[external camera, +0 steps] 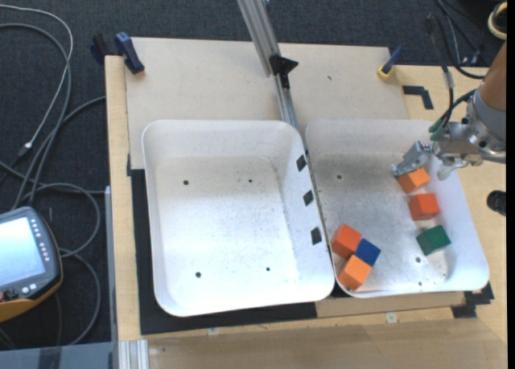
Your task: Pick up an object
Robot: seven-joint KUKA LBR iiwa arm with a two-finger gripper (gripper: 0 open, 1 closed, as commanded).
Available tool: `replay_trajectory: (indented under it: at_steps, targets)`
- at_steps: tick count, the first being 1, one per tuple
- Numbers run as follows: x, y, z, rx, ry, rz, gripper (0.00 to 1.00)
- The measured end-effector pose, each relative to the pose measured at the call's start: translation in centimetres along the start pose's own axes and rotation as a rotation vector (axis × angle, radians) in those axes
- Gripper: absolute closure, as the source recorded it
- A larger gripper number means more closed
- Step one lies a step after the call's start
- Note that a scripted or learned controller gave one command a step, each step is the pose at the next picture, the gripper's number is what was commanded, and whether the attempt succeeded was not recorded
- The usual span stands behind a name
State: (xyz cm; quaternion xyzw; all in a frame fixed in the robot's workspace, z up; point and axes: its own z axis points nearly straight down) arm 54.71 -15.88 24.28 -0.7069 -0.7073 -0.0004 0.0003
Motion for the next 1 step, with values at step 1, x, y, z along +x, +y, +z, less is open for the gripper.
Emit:
replay_trajectory:
  at_steps: [1]
  targets:
    - [-3.31,5.03,11.06,-0.005,-0.002,0.0,0.0]
